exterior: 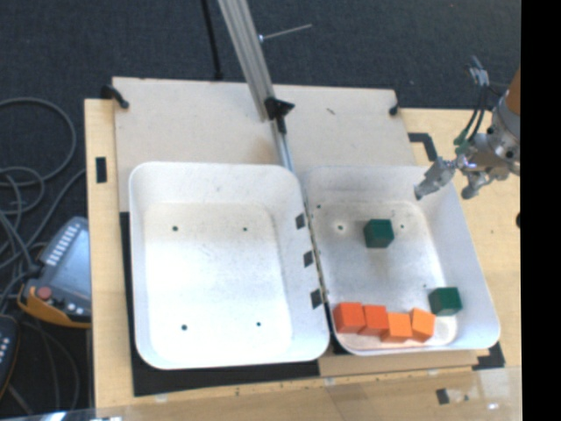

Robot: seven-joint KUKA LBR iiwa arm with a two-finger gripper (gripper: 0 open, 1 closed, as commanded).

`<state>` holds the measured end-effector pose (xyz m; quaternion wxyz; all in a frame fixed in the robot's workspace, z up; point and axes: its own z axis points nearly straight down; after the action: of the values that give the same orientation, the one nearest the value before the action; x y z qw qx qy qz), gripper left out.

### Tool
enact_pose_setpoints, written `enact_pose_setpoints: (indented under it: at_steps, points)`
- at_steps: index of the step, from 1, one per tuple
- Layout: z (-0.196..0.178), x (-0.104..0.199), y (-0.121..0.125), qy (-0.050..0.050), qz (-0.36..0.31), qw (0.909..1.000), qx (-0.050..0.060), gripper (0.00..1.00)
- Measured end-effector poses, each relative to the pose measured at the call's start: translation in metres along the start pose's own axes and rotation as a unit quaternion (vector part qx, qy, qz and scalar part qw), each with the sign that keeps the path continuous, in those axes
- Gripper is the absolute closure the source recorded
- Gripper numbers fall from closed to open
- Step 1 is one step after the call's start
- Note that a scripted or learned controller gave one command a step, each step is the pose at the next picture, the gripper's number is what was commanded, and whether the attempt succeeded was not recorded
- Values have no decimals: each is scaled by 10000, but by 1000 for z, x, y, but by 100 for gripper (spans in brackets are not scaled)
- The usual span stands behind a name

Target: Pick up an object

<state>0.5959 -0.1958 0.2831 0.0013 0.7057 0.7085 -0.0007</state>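
Grey and metallic, the gripper is hanging over the upper right rim of the right bin, its two fingers spread apart with nothing between them, as fits an approach before any grasp. Below and to its left, a dark green cube is sitting alone on the bin floor, well apart from everything else, which probably makes it the easiest pick. Further below the gripper, a second green cube is resting near the bin's lower right slope, just beside a row of four orange blocks that are crowding along the lower wall, touching one another. Far to the gripper's left, the left bin is lying alongside.
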Motion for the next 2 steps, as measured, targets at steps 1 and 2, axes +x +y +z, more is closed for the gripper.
enact_pose_setpoints:
  at_steps: [1, 2]
  points:
    - [157, 3, 26, -17, -3, 10000, -97, 0]
    - [187, 62, 4, 18, -11, 10000, 4, 0]
